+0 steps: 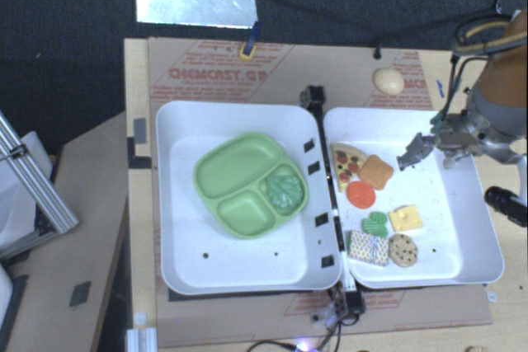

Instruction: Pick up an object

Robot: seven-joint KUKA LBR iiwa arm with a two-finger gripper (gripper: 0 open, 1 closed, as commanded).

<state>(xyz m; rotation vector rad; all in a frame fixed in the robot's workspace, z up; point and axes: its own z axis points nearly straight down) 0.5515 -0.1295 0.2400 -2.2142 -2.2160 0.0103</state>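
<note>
The grey arm with the orange band [501,78] entered from the right edge of the camera view and extended leftward over the right shallow white bin [462,218]. Its wrist was angled down and to the left, placing the claw [410,156] above the upper middle of that bin. The claw pointed toward the bin's left side. Whether it was open or closed could not be determined from this angle, and no object was visible in its grasp.

The candidate objects lay on the floor of the right bin, to the left of and below the claw:
- a toy pizza slice [347,163] near the bin's left wall;
- a tan toast-shaped piece [376,171] just beside the pizza slice, the object nearest to the claw;
- a flat red-orange disc [360,194] below the toast;
- a small green leafy piece [375,222];
- a yellow cheese-like wedge [405,218] to its right;
- a patterned rectangular packet [368,248] near the front wall;
- a round brown cookie [403,250] beside the packet.

The left shallow white bin [177,260] held a light green divided plastic tray [239,177] with a green leafy toy [285,190] in its right compartment.

A pale egg-shaped object [388,80] rested on the table [330,66] behind the right bin.
</note>
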